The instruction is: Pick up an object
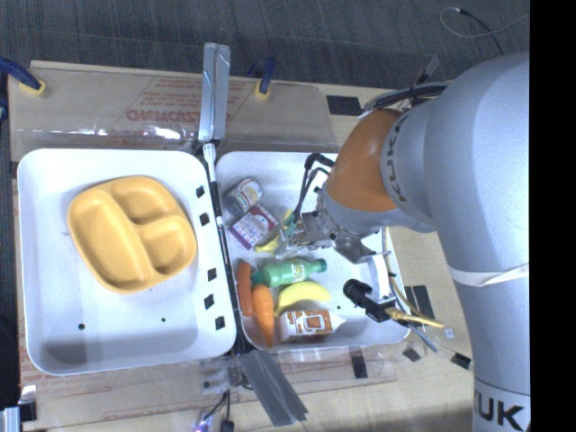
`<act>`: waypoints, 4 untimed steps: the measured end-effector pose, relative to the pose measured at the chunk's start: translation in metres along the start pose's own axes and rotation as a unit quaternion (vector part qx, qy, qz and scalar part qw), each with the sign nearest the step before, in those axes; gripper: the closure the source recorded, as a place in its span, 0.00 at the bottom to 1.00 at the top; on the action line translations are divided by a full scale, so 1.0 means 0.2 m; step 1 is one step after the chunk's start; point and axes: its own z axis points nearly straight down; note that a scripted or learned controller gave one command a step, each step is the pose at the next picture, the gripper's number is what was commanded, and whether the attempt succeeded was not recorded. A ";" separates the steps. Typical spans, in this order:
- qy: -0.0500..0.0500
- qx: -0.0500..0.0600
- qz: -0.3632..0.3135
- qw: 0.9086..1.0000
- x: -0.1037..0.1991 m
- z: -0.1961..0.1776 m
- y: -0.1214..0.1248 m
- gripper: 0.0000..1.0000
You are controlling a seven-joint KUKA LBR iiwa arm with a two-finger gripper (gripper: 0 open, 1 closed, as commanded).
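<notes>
Dark carpet (315,16) round bench (288,115) w/ yellow tray (132,232) in bin (54,331)

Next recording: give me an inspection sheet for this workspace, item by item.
Surface: left bin and right bin, white, side by side on bench.
Job's things: right bin holds can, purple packet, green bottle, banana, carrot, brown carton.
Clutter: yellow divided plate in left bin.
Grippers: claw over right bin, near green bottle and purple packet.
Cables: thin cable on dark carpet, upper right.
Surroundings: blue clamps at bench's far edge.
</notes>
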 end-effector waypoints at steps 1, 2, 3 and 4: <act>0.000 0.000 0.000 1.000 0.00 0.00 0.00 0.00; -0.001 -0.003 -0.015 1.000 0.07 0.07 0.20 0.00; -0.001 -0.003 -0.011 1.000 0.01 0.07 0.43 0.00; -0.001 -0.002 -0.014 1.000 0.02 0.03 0.43 1.00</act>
